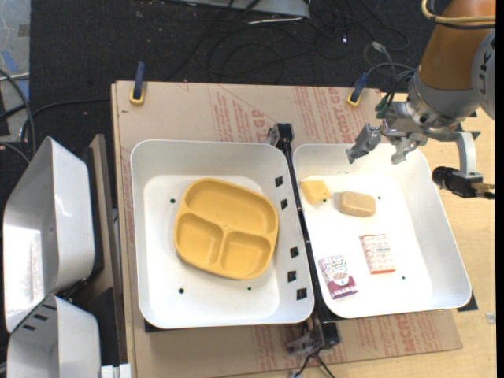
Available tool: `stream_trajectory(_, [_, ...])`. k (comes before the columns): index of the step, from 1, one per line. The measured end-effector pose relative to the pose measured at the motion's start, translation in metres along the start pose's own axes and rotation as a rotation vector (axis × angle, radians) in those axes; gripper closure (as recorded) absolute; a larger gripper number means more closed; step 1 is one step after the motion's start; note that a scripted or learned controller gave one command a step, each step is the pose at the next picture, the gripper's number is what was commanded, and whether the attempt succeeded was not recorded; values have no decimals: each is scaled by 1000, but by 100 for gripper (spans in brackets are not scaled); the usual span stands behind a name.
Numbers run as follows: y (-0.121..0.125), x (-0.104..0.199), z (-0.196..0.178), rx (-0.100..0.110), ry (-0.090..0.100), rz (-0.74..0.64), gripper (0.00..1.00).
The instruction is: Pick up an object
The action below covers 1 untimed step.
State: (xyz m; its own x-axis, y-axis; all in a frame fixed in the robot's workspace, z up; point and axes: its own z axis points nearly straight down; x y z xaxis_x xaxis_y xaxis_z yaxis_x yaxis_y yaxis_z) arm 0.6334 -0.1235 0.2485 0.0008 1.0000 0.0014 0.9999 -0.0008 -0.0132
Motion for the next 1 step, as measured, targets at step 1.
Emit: stream_trajectory(1, [2, 0, -8, -13, -1, -2, 0])
